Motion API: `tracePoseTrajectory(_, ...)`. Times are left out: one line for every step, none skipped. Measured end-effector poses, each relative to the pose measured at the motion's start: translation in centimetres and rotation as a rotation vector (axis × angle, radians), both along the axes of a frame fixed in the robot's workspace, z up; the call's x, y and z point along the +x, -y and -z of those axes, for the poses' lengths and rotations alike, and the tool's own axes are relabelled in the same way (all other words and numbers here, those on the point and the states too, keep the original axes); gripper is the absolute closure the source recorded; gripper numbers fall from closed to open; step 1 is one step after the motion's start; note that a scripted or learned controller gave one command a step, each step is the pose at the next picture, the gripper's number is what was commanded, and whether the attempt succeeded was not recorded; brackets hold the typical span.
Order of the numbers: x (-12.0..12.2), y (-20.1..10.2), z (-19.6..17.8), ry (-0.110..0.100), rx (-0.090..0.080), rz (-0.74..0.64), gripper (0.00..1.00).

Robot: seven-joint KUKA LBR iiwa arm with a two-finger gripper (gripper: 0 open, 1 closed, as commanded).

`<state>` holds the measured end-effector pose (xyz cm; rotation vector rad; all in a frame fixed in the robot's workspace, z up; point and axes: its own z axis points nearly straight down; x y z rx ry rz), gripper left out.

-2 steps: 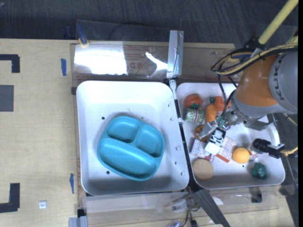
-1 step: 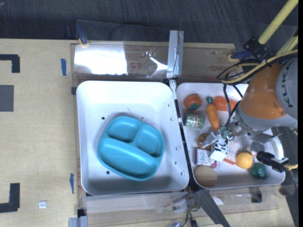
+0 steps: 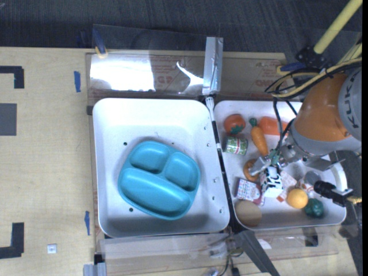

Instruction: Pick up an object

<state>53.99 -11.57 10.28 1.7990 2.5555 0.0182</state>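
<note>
Bench: pale wooden top (image 3: pixel 46 171) under dark grey carpet-like floor (image 3: pixel 172 4) along the upper edge, with black tape corners and blue tape strips on the wood.
Bins: 2 shallow white bins side by side, the left bin (image 3: pixel 109 125) and the right bin (image 3: pixel 339 209), their rims touching at the middle.
Left bin: 1 blue divided tray (image 3: pixel 159 179) with 3 compartments, lying tilted near the centre.
Right bin: a crowded pile, including 1 tomato (image 3: pixel 234 122), 1 carrot (image 3: pixel 259 140), 1 small green-labelled can (image 3: pixel 236 146), 1 pink-and-white packet (image 3: pixel 248 190), 1 brownish potato-like lump (image 3: pixel 248 213), 1 yellow lemon (image 3: pixel 297 198) and 1 dark green item (image 3: pixel 314 209) beside it.
Arm: grey with orange band (image 3: pixel 325 117), reaching in from the right over the right bin.
Gripper: gripper (image 3: pixel 270 168) down among the pile near the bin's centre; whether it is spread or pinching anything cannot be told.
</note>
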Motion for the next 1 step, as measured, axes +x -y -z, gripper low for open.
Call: tracePoseTrajectory(-0.53, -5.12, -11.24, -0.010, -0.001, -0.085, 1.00)
